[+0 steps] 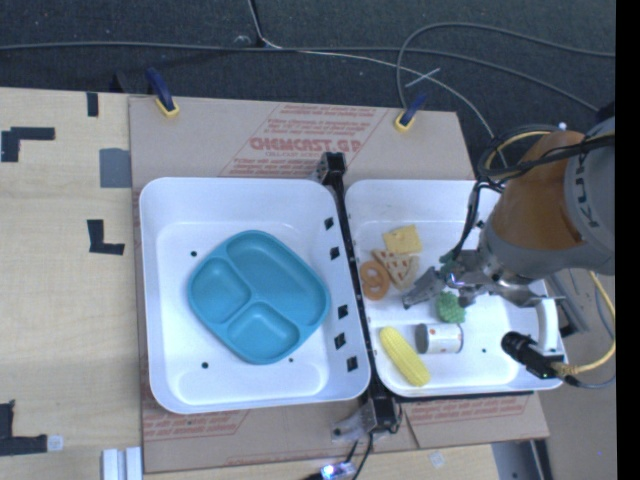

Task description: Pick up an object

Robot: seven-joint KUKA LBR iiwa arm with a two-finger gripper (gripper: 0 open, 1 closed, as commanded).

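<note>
While a blue divided plate fills the left bin, the right bin holds a pretzel and cheese wedges at ten o'clock, a corn cob at seven, and a small can beside it. At centre, the gripper hovers over a green object; whether its jaws are spread, I cannot tell.

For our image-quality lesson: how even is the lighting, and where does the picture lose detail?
Camera view: lighting is soft and even, with faint shadows under the blue tray; the white bins are bright, nearly washed out; small items such as the corn cob look slightly soft; the gripper is murky.
</note>
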